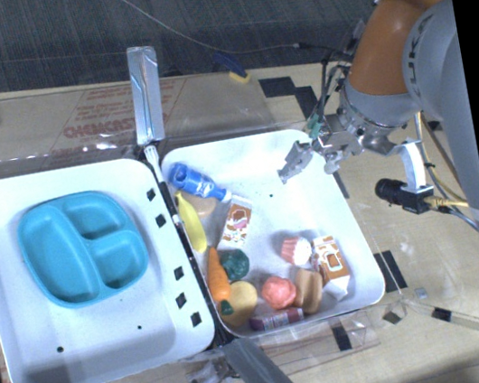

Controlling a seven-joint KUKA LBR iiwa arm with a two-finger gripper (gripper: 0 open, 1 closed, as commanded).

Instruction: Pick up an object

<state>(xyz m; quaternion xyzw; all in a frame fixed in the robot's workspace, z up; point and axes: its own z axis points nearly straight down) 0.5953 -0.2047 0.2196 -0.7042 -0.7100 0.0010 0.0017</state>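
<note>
The right white bin [255, 151] holds several toy foods. A blue bottle [192, 182] lies at its upper left, with a yellow banana [191, 223] and a small printed carton [238, 223] below it. Along the front lie a carrot [217, 277], a dark green piece [234, 263], a yellow fruit [240, 298], a red fruit [278, 292], a cupcake [294, 249] and an orange-white box [329, 258]. My gripper [312, 162] hovers over the bin's upper right corner, open, with nothing between its fingers [293, 165]. It is well apart from the objects.
The left bin [10, 346] holds a blue divided plate [84, 245]. A metal divider post [146, 92] stands at the back between the bins. The arm [398, 48] comes in from the right, with a black cable part [401, 194] beside the right bin.
</note>
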